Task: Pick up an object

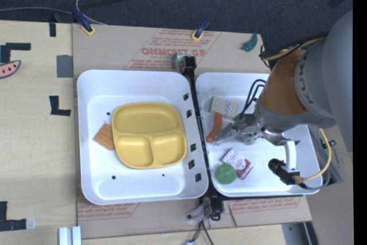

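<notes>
Nearest the lower edge of the right-hand shallow white bin (252, 189), a round green object (225, 174) is seen just beside a small red-and-white packet (237, 163), the two touching or nearly so. Further up the same bin, the two-finger gripper (234, 126) of the grey arm with the orange band (287, 89) is found low over the floor, its fingers spread narrowly, with nothing visibly held between them. An orange carrot-shaped piece (214, 127) lies just left of the fingertips, and whether it is touched cannot be told. Beyond it, a pale patterned square pad (223, 106) rests near the far wall. Across the divider, the left-hand white bin (92, 89) is occupied by a yellow compartmented plastic plate (149, 135), with a tan waffle-like piece (104, 136) tucked against its left edge.
</notes>
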You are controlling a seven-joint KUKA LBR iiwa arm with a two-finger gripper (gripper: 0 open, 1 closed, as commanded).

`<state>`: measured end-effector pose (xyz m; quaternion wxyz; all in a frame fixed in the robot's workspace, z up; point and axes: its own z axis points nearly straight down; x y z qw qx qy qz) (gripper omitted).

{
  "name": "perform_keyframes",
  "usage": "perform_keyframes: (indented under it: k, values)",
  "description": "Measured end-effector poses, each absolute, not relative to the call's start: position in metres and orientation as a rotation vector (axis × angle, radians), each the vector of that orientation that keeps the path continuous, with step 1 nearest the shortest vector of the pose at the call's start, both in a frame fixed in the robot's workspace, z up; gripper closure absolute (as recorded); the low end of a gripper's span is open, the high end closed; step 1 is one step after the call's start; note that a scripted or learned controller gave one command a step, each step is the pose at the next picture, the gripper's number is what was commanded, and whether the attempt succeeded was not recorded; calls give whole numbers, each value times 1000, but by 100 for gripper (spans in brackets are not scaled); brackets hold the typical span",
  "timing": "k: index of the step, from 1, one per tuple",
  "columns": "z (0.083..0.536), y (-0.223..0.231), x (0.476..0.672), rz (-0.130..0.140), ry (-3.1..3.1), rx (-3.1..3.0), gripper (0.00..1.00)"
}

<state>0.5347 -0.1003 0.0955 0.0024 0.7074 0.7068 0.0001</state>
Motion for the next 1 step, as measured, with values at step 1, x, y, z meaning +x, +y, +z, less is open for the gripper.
perform_keyframes:
  k: [1]
  values:
    - [86, -99, 550, -3, 2217, 2221, 0]
